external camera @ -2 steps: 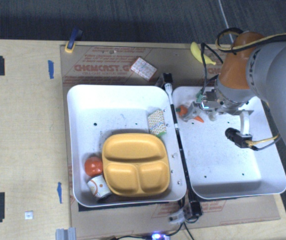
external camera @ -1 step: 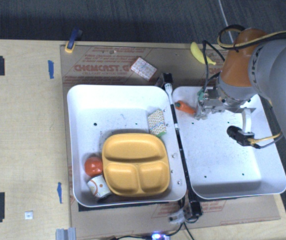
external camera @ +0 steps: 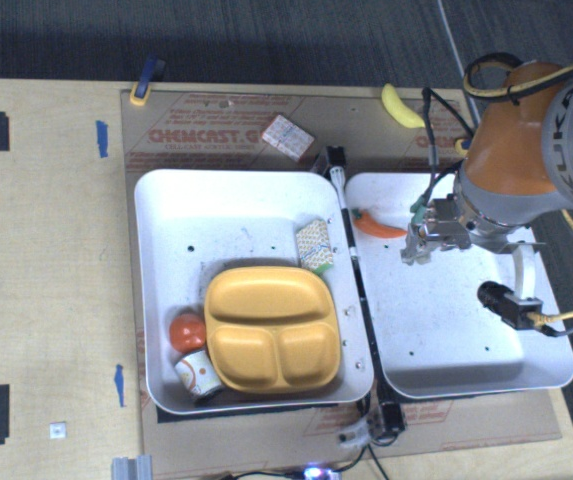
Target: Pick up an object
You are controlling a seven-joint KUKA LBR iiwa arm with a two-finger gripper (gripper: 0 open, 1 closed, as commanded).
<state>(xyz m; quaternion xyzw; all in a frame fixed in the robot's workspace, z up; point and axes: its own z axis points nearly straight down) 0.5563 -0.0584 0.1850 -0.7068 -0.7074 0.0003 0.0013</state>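
Note:
An orange carrot-shaped piece (external camera: 378, 225) lies in the right bin (external camera: 466, 368) near its far left corner. My gripper (external camera: 418, 246) hangs over that bin just to the right of the orange piece and slightly nearer, with nothing visibly in it. In the left bin (external camera: 166, 218) a large yellow compartment tray (external camera: 271, 326) lies upside down. A red ball (external camera: 186, 330) and a small white and orange cup (external camera: 198, 372) sit at the tray's left. A patterned packet (external camera: 314, 243) leans at the tray's far right.
Outside the bins, on the cardboard behind them, lie a yellow banana (external camera: 401, 106), a small patterned box (external camera: 287, 136) and a blue clamp (external camera: 146, 78). A black-capped pen (external camera: 336, 163) rests at the ridge between the two bins.

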